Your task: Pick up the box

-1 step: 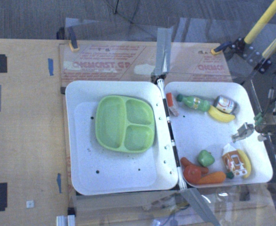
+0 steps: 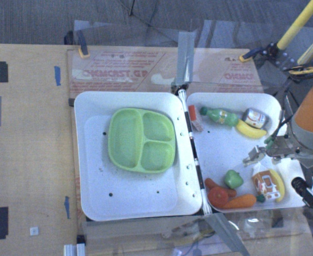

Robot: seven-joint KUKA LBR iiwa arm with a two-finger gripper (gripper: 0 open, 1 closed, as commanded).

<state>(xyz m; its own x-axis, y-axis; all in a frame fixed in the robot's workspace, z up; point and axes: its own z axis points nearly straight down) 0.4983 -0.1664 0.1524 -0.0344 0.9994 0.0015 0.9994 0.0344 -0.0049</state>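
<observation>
Overhead, one box [image 2: 265, 184], two bananas, hand [image 2: 254, 157] hovering released, one green plate [image 2: 141, 140]

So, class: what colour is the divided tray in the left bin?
Light green: the divided tray, seen in the camera view.

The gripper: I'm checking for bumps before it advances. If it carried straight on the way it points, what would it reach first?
The gripper points left across the right bin. Bare bin floor lies ahead, then the wall between the bins. The green pepper sits just off that line. Its height is unclear.
</observation>
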